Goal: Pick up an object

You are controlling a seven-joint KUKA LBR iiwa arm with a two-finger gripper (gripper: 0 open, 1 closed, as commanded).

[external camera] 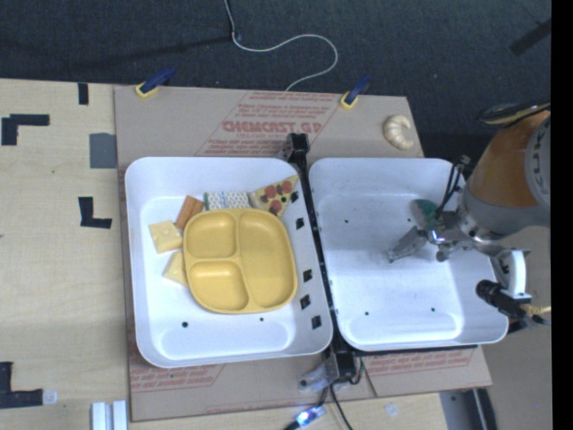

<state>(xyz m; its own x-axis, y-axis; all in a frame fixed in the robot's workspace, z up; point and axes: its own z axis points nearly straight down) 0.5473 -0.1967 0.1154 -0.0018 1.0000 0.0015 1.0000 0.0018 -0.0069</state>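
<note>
I see a yellow divided plate (240,260) lying flat in the left bin (148,330), three compartments facing up. Flat tan and orange pieces (166,236) poke out from under its left edge, and a patterned card (277,192) lies at its upper right.

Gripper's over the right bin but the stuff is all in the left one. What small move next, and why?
Probably travel left across the divider. The gripper hangs over the right bin, while the yellow divided plate and small pieces beside it lie in the left bin. Nothing shows between the jaws.
</note>
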